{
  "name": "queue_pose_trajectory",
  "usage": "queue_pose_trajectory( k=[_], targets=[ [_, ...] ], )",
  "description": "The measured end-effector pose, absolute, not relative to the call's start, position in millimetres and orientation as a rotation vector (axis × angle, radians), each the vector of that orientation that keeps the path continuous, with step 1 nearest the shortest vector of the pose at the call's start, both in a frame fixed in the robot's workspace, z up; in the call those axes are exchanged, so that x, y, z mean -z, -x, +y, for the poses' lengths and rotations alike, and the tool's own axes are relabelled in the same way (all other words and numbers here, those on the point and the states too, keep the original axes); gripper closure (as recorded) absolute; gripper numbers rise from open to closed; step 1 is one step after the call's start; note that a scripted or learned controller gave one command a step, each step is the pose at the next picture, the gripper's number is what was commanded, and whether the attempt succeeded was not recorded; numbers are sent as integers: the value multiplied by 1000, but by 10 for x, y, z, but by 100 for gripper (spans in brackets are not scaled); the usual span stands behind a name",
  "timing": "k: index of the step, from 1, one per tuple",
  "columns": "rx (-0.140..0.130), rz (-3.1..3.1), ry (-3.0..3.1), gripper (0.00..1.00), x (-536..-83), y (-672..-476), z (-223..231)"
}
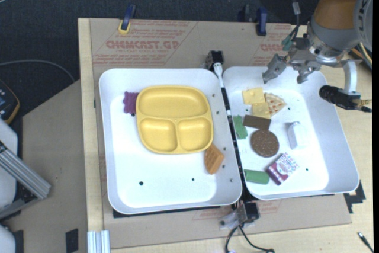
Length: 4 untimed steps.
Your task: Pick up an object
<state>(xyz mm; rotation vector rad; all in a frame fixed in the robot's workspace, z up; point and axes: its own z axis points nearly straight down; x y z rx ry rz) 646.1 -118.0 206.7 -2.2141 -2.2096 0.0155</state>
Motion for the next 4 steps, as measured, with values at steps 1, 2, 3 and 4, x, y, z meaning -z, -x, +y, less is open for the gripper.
queue_pose_trajectory(
  k=[1, 2, 3, 4],
  targets=[
    [-1, -2221, 2220, 0, -2161, -6490, -1179],
    [-5, -2217, 2219, 0, -1687, -6419, -1117],
    [-6, -2216, 2218, 0, -1217, -6329, -1089],
    [-1, -2224, 2225, 0, -871, -6346, -1098]
  ],
)
